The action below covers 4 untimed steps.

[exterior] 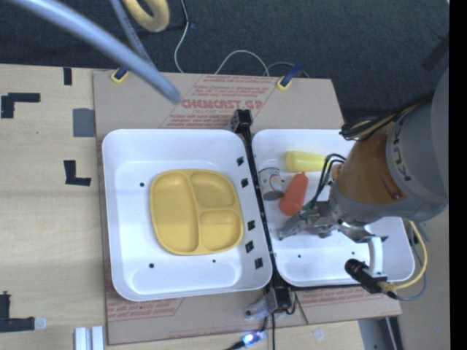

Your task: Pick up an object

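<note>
Reaching in from the right over the right bin (394, 268); gripper (306, 221) low above the bin floor, just beside the lower end of the carrot (294, 193); nothing seen between the fingers; whether apart or together, cannot tell, being dark and partly hidden under the wrist. Close at hand: a yellow block (305, 160) behind the carrot, a small clear cup (271, 179) near the divider; a yellow divided plate (195, 211) in the left bin (124, 195). Step judged: approach, grasp not yet made. Next: centre over the carrot, straddle its width, close, lift straight.
</note>
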### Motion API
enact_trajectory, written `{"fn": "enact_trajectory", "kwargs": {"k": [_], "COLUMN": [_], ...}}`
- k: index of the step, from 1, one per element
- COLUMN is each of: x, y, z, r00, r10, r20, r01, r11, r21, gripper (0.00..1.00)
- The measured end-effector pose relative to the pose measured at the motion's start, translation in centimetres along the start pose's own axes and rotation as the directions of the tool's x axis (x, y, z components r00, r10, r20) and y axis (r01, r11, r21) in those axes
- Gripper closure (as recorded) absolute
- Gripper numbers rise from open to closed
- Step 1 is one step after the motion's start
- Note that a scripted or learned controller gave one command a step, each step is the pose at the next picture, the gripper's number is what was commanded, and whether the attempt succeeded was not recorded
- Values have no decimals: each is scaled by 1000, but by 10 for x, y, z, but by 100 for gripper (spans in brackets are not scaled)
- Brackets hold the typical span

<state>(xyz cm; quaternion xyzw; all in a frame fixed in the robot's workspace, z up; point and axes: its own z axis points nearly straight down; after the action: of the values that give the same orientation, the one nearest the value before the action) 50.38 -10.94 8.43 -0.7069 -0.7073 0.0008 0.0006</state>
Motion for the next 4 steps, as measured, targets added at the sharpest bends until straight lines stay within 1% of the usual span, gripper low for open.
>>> {"fn": "enact_trajectory", "kwargs": {"k": [1,2,3,4], "x": [0,-2,-6,-5], "y": [1,5,1,3], "z": [-11,-73,-117,-170], "r00": [1000,1000,1000,1000], "r10": [-1,-1,-1,-1], "r20": [1,0,0,1], "r01": [1,1,1,1], "r11": [1000,1000,1000,1000], "r21": [-2,-6,-5,-7], "gripper": [100,100,100,100]}}
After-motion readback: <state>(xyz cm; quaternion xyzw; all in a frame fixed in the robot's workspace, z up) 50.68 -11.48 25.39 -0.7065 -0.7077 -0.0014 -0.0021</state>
